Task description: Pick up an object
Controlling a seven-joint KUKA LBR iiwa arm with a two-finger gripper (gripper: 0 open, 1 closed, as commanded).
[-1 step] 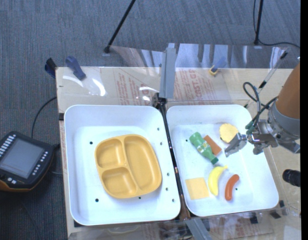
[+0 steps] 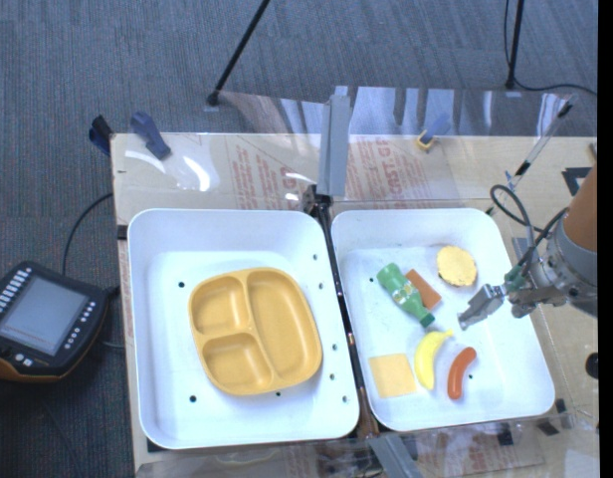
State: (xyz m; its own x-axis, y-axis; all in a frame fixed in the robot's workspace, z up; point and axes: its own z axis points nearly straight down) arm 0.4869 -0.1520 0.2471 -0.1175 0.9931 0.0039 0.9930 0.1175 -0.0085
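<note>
Near the right bin's (image 2: 441,225) front edge, a red sausage (image 2: 460,371) lies beside a banana (image 2: 429,358), its long axis running toward the pincer (image 2: 478,310) poised just beyond it, toward the bin's right wall, fingers parted and holding nothing.

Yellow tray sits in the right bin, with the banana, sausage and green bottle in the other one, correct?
Not quite. The camera view shows the yellow tray in the left bin, not the right. The banana, sausage and green bottle are in the other one, the right bin.
</note>
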